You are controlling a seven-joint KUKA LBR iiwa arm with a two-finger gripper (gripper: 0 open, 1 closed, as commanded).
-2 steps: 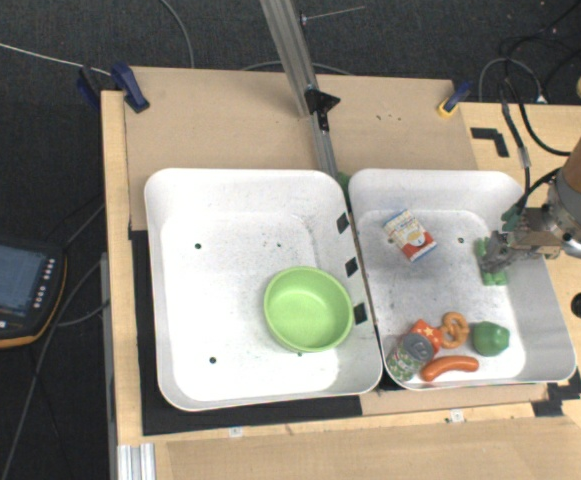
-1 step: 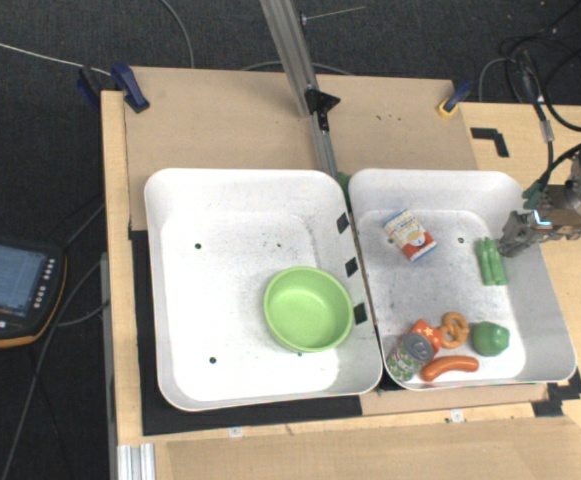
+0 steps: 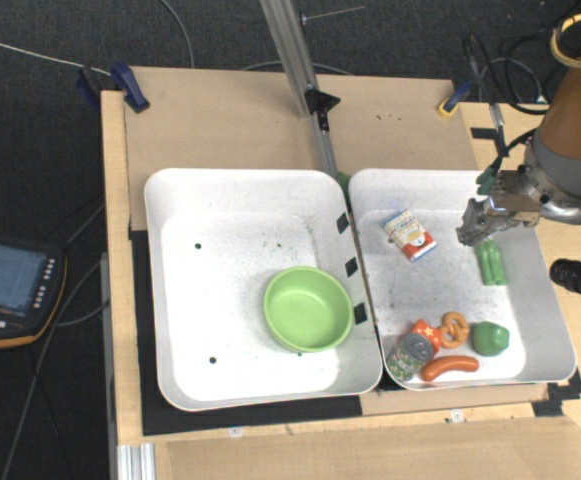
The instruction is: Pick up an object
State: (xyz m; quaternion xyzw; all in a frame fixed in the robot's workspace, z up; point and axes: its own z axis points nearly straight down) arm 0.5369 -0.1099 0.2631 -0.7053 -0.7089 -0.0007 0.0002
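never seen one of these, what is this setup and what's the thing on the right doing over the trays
It is one photo, from a fixed camera above a bench looking down at a slant. The grey and orange thing at the right is a robot arm; its claw hangs over the right bin, just above a green stick-shaped item. I see nothing gripped in it.

That bin also holds a small red and white carton and, near the front, a cluster: a pretzel, a green pepper-like toy, a sausage and a can. The left bin holds a green bowl.
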